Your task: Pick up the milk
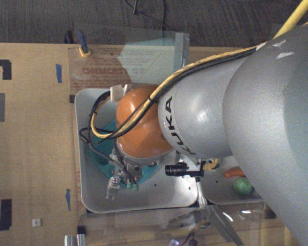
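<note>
Your grey arm (236, 117) hides most of the left bin (84, 152); the white milk carton (116, 92) peeks out beyond the wrist, well apart from the jaws, whose opening I cannot tell.

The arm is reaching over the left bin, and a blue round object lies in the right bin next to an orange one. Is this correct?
Not quite: the camera view shows the round object is green, not blue. It does lie in the right bin next to the orange one, with the arm over the left bin.
</note>
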